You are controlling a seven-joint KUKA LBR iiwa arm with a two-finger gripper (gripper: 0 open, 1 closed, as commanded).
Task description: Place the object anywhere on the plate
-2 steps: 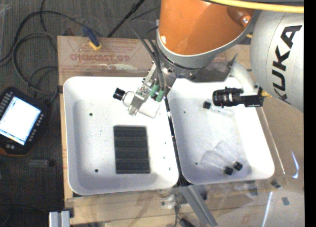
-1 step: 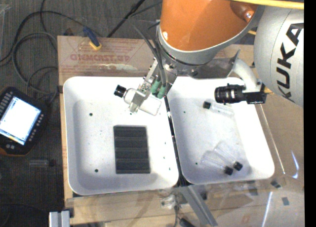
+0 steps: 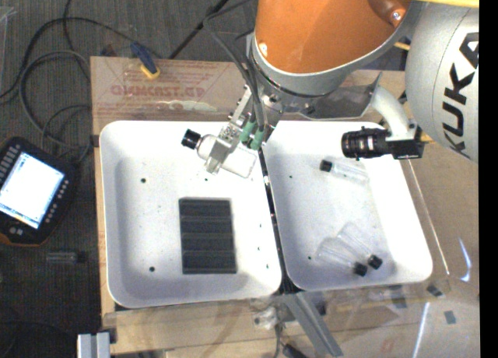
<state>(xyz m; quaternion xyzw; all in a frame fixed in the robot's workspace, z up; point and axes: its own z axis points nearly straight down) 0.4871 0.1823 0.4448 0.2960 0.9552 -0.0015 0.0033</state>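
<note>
Dark carpet-looking floor with black cables snaking over it, and a bench with a brown board point(image 3: 167, 88) under two shallow white bins. The big grey and orange arm point(image 3: 327, 14) looms over the top middle and hides part of the bins' back edge. The left bin point(image 3: 124, 216) holds a flat, dark ribbed rectangle, the plate point(image 3: 208, 235), lying in its lower middle. The right bin point(image 3: 405, 216) has three clear plastic tubes with black caps: one tube point(image 3: 340, 169) near the back, two more tubes point(image 3: 350, 251) by the front. The gripper point(image 3: 233, 145) hangs over the left bin's back right corner, pinching a clear black-capped vial point(image 3: 210, 149), well apart from the plate. A tablet point(image 3: 29, 189) glows at far left.
</note>
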